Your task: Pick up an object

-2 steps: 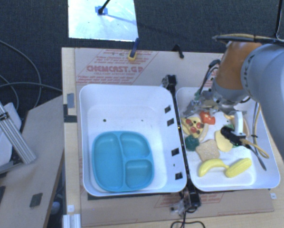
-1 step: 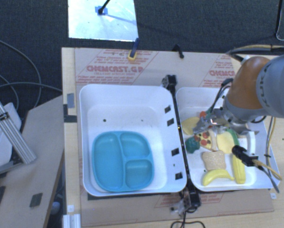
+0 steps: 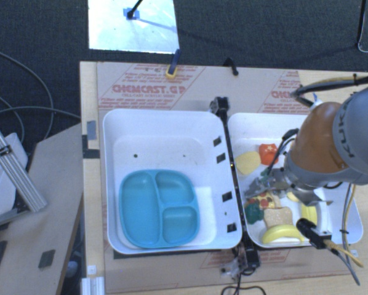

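The right bin [image 3: 252, 125] holds several toy foods. A pale yellow piece [image 3: 247, 161] lies beside a red-orange piece [image 3: 268, 152] towards the back. Nearer the front are a dark green piece [image 3: 253, 213], a tan bread slice [image 3: 278, 217], a yellow banana [image 3: 283, 233] and a yellow piece [image 3: 308, 213]. My gripper [image 3: 262, 187] is down inside this bin, just above a small multicoloured piece [image 3: 265, 199] and in front of the pale yellow one. The arm's orange band [image 3: 316, 141] and grey wrist hide the bin's right half.
The left bin [image 3: 165, 125] holds a blue divided plate [image 3: 159, 208] at its front. A black-clipped divider wall [image 3: 228, 171] runs between the bins. Cables [image 3: 332, 241] trail off the arm over the right bin's front corner.
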{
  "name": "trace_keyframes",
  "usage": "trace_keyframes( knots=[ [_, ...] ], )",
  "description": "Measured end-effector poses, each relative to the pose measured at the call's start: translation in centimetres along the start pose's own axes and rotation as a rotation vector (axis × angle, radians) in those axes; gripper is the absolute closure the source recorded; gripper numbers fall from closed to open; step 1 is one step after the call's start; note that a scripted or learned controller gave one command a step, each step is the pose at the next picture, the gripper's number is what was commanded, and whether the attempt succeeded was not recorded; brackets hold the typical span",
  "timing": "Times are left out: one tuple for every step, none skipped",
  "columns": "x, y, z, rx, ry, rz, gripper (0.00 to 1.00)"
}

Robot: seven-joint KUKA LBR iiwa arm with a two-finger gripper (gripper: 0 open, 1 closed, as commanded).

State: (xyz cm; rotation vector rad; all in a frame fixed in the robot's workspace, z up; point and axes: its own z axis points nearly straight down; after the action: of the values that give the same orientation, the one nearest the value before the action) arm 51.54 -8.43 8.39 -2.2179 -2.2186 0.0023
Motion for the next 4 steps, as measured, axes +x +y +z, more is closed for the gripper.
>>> trace_keyframes(
  knots=[
    [-0.3,3.2,-0.1,-0.009,-0.003,-0.004,0.00],
    [-2.4,7.3,-0.1,-0.010,-0.004,-0.004,0.00],
    [-2.3,7.2,-1.2,-0.010,-0.002,-0.004,1.00],
    [-0.5,1.9,0.0,-0.003,-0.001,0.001,1.00]
  ],
)
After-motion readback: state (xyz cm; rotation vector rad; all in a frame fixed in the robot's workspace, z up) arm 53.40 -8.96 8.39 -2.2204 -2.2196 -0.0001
